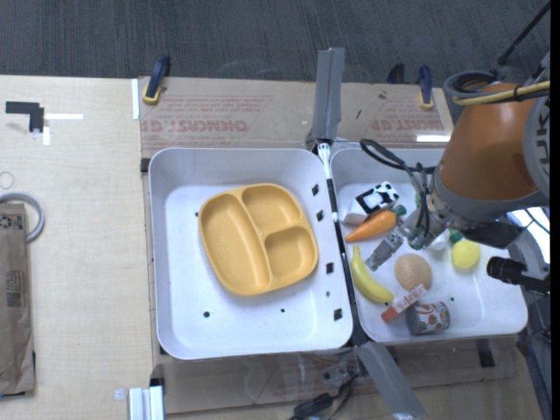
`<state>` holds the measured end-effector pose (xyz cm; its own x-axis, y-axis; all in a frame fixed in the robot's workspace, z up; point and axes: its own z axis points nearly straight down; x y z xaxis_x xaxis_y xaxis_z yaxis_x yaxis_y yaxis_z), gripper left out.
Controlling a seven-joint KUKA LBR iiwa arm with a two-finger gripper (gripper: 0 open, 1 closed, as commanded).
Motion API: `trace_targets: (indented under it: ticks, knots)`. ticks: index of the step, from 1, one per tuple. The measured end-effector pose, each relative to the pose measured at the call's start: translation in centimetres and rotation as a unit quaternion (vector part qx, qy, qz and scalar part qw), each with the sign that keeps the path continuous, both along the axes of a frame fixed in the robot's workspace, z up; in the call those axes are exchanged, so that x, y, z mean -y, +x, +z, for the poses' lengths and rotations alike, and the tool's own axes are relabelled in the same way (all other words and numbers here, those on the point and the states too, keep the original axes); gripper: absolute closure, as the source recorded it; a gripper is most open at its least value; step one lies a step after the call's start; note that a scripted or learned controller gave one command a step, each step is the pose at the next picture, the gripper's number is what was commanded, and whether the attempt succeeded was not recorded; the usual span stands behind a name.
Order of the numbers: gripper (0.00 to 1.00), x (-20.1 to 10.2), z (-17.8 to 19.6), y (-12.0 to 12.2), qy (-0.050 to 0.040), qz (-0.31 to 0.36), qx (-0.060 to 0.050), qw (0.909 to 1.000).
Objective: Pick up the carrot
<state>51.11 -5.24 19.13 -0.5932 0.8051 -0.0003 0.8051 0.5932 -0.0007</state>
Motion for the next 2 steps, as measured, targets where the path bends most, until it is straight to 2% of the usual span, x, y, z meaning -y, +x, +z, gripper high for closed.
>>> trace_targets:
  ticks: [1,2]
  knots:
    - [0.0,5.6,-10.0,2.9,-0.0001,0.036,0.001,0.9993]
    - [0.0,6.0,-9.9,8.5,-0.0004,-0.043,0.002,0.9991]
